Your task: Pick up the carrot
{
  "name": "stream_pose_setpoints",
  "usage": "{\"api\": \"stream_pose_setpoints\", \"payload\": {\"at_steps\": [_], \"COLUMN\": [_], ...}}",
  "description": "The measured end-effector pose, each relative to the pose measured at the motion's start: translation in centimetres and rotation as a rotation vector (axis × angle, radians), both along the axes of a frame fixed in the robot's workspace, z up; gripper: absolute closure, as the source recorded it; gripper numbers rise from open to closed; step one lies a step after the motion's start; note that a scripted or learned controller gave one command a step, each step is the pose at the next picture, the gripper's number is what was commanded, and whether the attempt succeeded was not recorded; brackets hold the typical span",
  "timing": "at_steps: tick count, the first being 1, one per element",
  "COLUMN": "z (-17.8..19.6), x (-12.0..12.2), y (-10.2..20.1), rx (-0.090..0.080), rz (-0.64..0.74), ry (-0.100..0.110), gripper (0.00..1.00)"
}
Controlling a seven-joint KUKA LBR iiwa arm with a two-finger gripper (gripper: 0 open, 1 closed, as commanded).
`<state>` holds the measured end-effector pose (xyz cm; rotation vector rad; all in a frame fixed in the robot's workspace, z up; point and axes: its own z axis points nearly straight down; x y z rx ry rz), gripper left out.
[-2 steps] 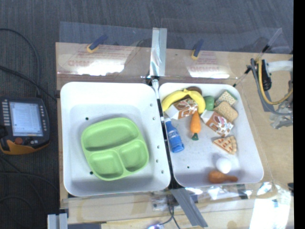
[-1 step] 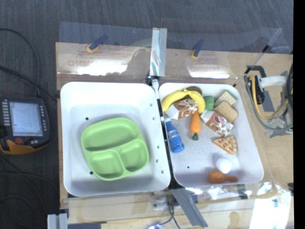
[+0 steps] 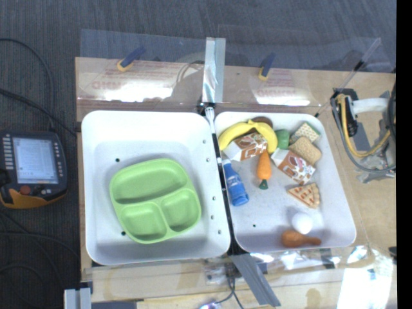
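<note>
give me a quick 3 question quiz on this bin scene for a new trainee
1. True or false: the carrot lies in the same bin as the green divided plate.
2. Multiple choice: what lies just left of the carrot, by the divider between the bins? A) white egg B) blue bottle C) pizza slice
3. Short answer: which fruit curves along the top of the right bin, above the carrot?

Key
1. False. The carrot is in the right bin; the plate is in the left bin.
2. B, the blue bottle.
3. The banana.
</note>
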<state>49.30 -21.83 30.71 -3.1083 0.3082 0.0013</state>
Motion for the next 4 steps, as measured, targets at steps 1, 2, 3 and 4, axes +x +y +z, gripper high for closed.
{"api": "stream_pose_setpoints", "payload": {"at_steps": [1, 2, 3, 4], "z": [2.5, 1.1, 4.8, 4.0], "x": [0.0, 0.2, -0.1, -0.2], "y": [-0.3, -0.4, -0.4, -0.4], "rx": [-0.008, -0.007, -0.007, -0.006], "rz": [-0.003, -0.077, -0.005, -0.006], "ry": [-0.003, 0.003, -0.005, -0.004], "gripper": [1.00, 1.00, 1.00, 1.00]}}
